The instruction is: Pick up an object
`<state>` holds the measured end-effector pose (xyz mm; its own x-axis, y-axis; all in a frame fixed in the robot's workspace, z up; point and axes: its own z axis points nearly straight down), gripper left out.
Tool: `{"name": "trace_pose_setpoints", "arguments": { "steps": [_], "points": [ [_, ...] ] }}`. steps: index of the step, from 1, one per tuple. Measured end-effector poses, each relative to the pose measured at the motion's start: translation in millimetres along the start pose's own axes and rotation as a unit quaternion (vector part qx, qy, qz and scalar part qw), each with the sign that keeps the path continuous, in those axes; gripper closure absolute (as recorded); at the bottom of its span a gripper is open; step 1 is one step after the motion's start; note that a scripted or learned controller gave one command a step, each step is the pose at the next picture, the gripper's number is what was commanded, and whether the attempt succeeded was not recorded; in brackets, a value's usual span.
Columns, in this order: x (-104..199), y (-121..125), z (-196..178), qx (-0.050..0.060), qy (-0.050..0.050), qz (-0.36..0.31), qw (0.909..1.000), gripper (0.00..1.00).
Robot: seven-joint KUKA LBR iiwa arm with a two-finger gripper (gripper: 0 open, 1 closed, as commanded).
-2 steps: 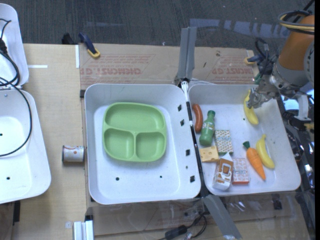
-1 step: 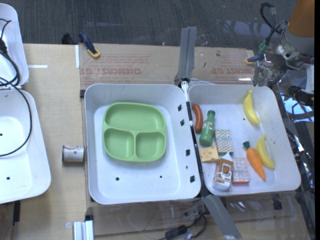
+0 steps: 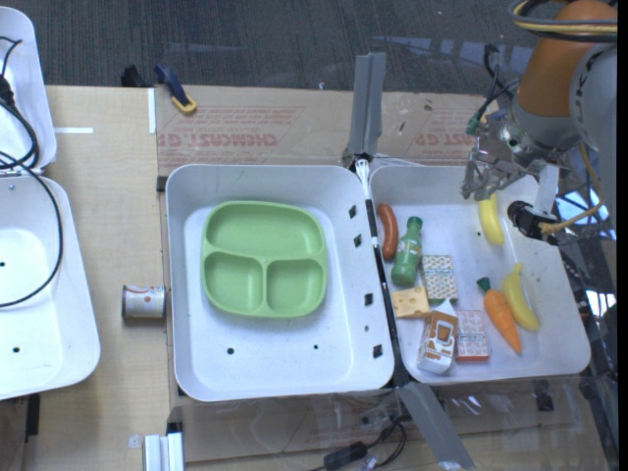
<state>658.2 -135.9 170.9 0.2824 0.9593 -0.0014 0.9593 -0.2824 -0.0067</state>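
My gripper (image 3: pixel 488 186) hangs over the back right part of the right bin (image 3: pixel 559 361), pointing down. A small yellow fruit (image 3: pixel 491 222) lies just below it, its top end touching or nearly touching the gripper's tip. The same bin also holds a red sausage (image 3: pixel 389 232), a green bottle (image 3: pixel 407 251), a patterned box (image 3: pixel 439 278), a cheese wedge (image 3: pixel 411 303), a small carton (image 3: pixel 439 342), a red box (image 3: pixel 472 338), a carrot (image 3: pixel 503 319) and a banana (image 3: pixel 520 298).
The left bin (image 3: pixel 186 351) holds a green divided plate (image 3: pixel 264 258). A small can (image 3: pixel 144 302) lies on the bench left of that bin. A blue and yellow clamp (image 3: pixel 175 89) sits at the back. White equipment (image 3: pixel 39 292) with a black cable stands at the far left.
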Motion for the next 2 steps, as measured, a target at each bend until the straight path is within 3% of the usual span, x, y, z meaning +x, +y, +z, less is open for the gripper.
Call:
{"name": "trace_pose_setpoints", "arguments": {
  "steps": [1, 2],
  "points": [
    [0.0, 0.3, -0.6, -0.001, 0.000, 0.000, 1.0000, 0.00],
    [-56.9, 18.8, 80.4, -0.002, 0.002, 0.030, 0.9995, 0.00]
  ]
}}
